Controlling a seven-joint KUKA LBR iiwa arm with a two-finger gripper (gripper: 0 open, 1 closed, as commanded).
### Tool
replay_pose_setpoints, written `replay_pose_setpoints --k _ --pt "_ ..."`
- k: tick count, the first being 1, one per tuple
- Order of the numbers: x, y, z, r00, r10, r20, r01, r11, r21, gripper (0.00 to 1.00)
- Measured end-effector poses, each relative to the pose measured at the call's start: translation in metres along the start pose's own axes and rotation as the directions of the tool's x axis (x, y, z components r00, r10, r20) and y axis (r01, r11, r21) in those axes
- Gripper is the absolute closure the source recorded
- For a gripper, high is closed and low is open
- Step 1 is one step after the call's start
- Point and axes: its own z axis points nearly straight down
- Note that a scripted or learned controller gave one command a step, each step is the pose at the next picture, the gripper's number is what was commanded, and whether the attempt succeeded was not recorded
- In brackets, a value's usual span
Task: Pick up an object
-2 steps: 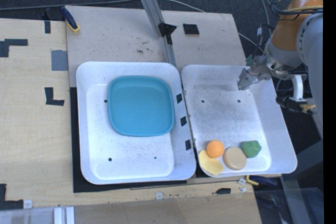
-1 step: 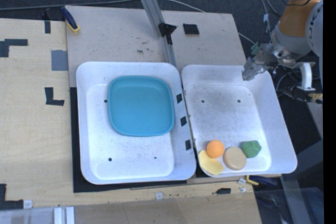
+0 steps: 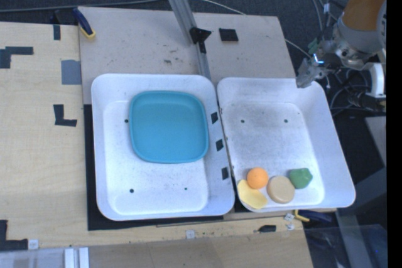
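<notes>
In the right bin (image 3: 276, 135), several small objects are clustered at the near edge: an orange ball (image 3: 256, 177), a tan round piece (image 3: 281, 189), a green piece (image 3: 301, 177) and a yellow piece (image 3: 250, 197). The left bin (image 3: 107, 154) carries a blue square plate (image 3: 168, 126). My gripper (image 3: 306, 75) hangs off the grey arm with the orange band, just beyond the right bin's far right corner, well away from the objects. I see nothing held in it.
A slanted metal bar (image 3: 182, 3) runs from the top down to the gap between the bins. Cables (image 3: 339, 78) lie at the right beside the arm. A yellow-and-blue tool (image 3: 84, 23) lies at the bench's far left corner.
</notes>
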Motion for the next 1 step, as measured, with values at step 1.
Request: replay_pose_setpoints --k 1 --pt "0.0033 0.0005 -0.0426 1.000 0.000 0.000 0.000 1.000 -0.001 1.00"
